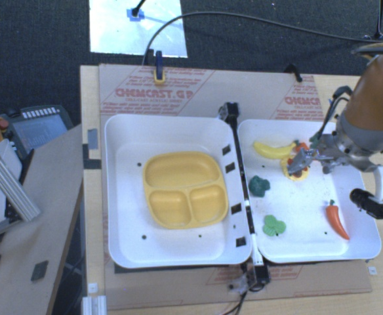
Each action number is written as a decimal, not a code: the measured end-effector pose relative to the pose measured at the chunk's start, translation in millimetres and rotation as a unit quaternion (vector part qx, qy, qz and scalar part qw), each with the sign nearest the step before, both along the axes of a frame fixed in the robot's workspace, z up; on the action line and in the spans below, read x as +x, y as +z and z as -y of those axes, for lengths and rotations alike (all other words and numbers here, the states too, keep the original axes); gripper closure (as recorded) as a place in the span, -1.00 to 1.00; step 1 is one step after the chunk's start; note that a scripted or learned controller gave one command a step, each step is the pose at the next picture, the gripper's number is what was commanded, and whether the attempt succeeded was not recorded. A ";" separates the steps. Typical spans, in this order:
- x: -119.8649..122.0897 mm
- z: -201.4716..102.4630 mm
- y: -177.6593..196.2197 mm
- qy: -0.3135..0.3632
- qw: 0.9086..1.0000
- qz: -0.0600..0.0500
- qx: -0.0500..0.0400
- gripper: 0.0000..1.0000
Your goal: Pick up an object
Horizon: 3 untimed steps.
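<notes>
The pincer (301,161) sits low over the far part of the right bin (362,245), with the grey arm (375,104) and its orange band reaching in from the right. Its tips are down at a small red and yellow toy (296,169); whether they are spread or pressed together cannot be told from this view, nor whether the toy is between them.

Objects in the right bin, counted: one banana (273,150), just left of the pincer and touching or nearly touching the red and yellow toy; one dark green broccoli (259,186), near and left of the pincer; one light green leafy piece (274,226), nearer still, toward the near edge; one carrot (336,220), near and right, lying with its green top pointing far. The carrot is well apart from the pincer.

Left bin (122,195): one yellow tray (183,189) with three compartments, roughly central, nothing in it.

Surface: two white bins side by side, joined along a black clip strip (239,189), resting on a cardboard sheet (198,87) with red print, on a pale wooden bench (90,97). Beyond the bench, dark carpet (34,38) with one shiny square plate (137,18) and black cables. At the far left, one handheld control pendant (34,131) with a screen, beside another bench.
</notes>
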State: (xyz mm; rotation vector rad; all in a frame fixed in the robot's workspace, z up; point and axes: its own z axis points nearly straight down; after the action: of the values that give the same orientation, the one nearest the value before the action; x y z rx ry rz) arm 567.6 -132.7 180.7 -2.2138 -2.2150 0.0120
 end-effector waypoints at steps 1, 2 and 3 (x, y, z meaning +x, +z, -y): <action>3.1 -0.2 7.2 0.001 1.000 0.007 -0.001 -1.00; 5.1 2.4 -33.5 0.000 1.000 0.006 -0.001 -1.00; 2.9 -6.6 -88.4 0.000 1.000 0.006 0.000 -1.00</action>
State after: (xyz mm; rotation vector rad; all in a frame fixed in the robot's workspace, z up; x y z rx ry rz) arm 570.5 -126.0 92.3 -2.2201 -2.2222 -0.0010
